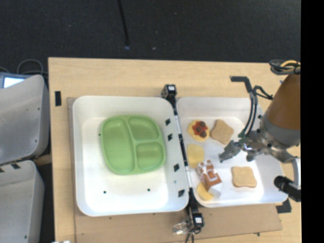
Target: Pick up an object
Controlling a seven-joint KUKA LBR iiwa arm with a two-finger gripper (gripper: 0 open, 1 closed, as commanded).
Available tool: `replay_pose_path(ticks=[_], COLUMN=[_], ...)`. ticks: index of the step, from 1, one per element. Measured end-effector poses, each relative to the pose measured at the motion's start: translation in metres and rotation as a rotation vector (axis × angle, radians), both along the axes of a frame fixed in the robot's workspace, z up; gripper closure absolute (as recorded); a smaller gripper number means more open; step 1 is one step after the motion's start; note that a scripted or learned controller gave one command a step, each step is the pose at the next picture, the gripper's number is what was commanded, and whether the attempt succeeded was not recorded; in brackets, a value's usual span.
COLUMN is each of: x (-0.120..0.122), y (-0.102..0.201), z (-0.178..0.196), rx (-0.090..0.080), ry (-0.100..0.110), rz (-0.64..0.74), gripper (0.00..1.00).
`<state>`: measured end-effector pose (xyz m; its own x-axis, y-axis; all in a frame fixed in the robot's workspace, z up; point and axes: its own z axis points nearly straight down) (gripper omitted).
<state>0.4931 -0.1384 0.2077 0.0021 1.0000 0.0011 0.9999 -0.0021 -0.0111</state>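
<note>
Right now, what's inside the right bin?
The right bin holds toy food: a small pizza, two toast slices, a yellow square, a red-and-white carton and a yellow piece. The gripper hangs above the middle, hiding the floor beneath.

Grey arm (277, 135), orange band, black cables

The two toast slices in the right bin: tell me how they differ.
The upper toast slice lies near the bin's far side, tilted, and looks paler. The lower toast slice lies nearer the front, squarer to the bin, and browner. The gripper hovers between them. Both lie flat in the right bin.
</note>
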Motion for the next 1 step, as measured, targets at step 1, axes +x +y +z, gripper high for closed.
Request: replay_pose_path(ticks=[1], x=[0.0027], y=[0.0002], z=[0.0057], rx=[-0.002], ry=[-0.012], rz=[0.003], gripper=[0.0])
